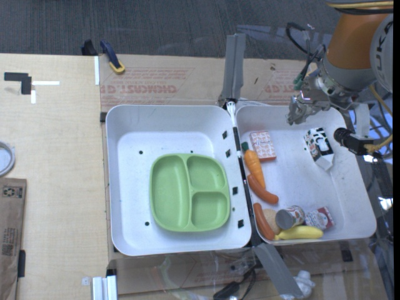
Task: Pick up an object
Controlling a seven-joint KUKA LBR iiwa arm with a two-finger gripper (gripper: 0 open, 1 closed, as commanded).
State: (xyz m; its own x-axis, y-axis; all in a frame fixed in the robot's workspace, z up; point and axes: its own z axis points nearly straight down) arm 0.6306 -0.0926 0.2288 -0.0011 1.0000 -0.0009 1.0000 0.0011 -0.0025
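My gripper (299, 110) hangs over the back edge of the right bin (350, 186), at the end of the grey arm with the orange band (357, 33). Nothing shows in it. A white and black carton (319, 146) lies just to its right and nearer the front. A pink box (263, 146) lies front-left of the gripper. Along the bin's left side lie an orange carrot (252, 166) and a red sausage (265, 195). At the front of the bin are a grey can (287, 218), a yellow banana (300, 233) and a red and white packet (320, 217).
The left bin (125, 167) holds a green divided plate (190, 192). A grey post (234, 67) stands behind the seam between the bins. Cables (306, 39) hang from the arm above the right bin's back rim.
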